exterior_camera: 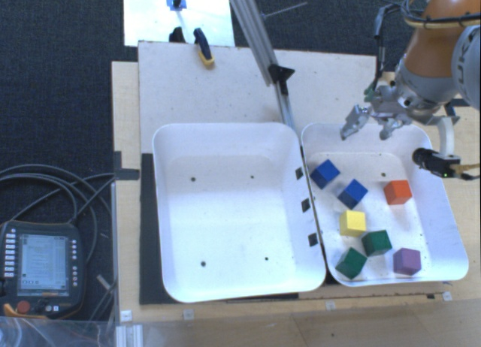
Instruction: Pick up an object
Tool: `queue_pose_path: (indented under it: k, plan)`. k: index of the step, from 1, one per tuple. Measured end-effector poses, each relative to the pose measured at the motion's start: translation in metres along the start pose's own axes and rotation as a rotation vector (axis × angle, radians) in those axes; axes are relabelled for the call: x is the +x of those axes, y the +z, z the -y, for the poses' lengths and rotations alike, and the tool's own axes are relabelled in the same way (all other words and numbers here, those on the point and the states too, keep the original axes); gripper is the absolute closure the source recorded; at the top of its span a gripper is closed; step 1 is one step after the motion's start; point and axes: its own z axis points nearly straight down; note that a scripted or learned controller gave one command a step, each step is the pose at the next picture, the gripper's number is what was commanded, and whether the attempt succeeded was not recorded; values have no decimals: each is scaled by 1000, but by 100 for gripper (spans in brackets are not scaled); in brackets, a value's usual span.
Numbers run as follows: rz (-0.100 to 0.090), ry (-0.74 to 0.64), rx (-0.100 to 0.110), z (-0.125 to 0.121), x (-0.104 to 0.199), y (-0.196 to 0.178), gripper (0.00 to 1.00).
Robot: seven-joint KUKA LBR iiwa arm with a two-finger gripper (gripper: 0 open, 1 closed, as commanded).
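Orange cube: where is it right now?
The orange cube sits in the right bin, toward its right side, right of a blue cube, above the purple cube.

2 blue cubes (325,173), 2 green (376,242), orange (397,192), yellow (352,223), purple (406,261)

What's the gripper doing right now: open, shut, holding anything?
Gripper: open, fingers spread, nothing between them, above the far edge of the right bin.

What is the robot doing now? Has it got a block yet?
Gripper open, above right bin's far rim, holding nothing. Seven blocks in that bin, nearest the blue block. Nothing in the way.
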Motion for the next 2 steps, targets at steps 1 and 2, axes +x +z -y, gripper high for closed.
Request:
queue_pose_path:
  k: [1, 2]
  plan:
    - [0, 0, 0, 0, 0, 0, 0]
    - [1, 4, 4, -5, -8, 57, 0]
